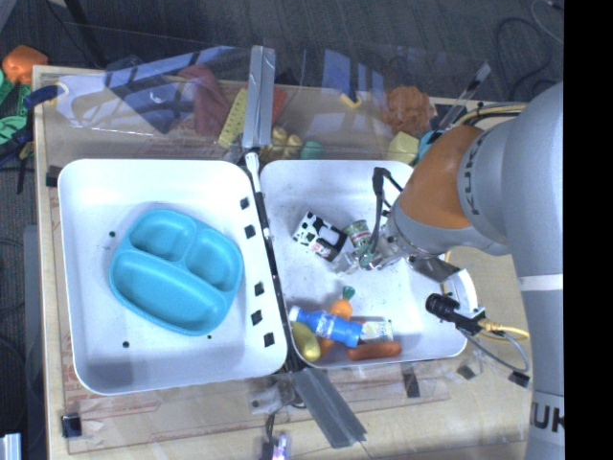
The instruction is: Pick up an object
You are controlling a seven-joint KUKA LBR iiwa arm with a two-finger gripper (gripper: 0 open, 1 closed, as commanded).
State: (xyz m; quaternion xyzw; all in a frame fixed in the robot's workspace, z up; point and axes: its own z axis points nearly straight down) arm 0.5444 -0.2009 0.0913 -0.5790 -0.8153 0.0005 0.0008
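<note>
Gripper (369, 254) state cannot be told; it is lowered into the right bin (287, 185), at the end of the grey arm (522, 180) that bends in from the right with its orange band (441, 185) above the wrist. Just beside it lie a small can (358, 230) and a black-and-white spotted block (317, 235). Near the front wall lie a blue bottle (330, 326), a carrot (374, 351) and a yellow fruit (305, 338). A blue divided plate (177, 270) lies in the left bin (86, 185).

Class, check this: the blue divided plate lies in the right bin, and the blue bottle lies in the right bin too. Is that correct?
One slip: the camera view shows the blue divided plate in the left bin. The blue bottle does lie in the right bin.
</note>
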